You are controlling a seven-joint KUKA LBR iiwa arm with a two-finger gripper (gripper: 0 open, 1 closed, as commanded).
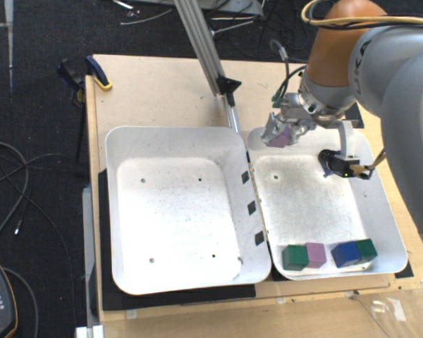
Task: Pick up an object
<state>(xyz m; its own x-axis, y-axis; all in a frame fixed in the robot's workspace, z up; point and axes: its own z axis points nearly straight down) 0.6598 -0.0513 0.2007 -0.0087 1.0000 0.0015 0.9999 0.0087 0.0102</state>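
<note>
Nearest the camera, four small blocks are sitting in a row along the front edge of the right bin: a dark green block, a pink block touching it, then a blue block and a second green block pressed against the blue one. That is making two green, one pink and one blue. They are roughly cube-shaped, so no long axis is showing; the row itself is running left to right along the bin's front wall.

The left bin is lying just beside the right one on the wooden worktop.

Farther back, over the rear left corner of the right bin, the gripper is hanging from the grey arm with the orange band. A small purple block is showing between the fingers, which are closing narrowly on it. It is looking slightly tilted, and its shape is too small to judge for a long axis.

Behind the bins, one slanted metal pole is rising from the worktop.
</note>
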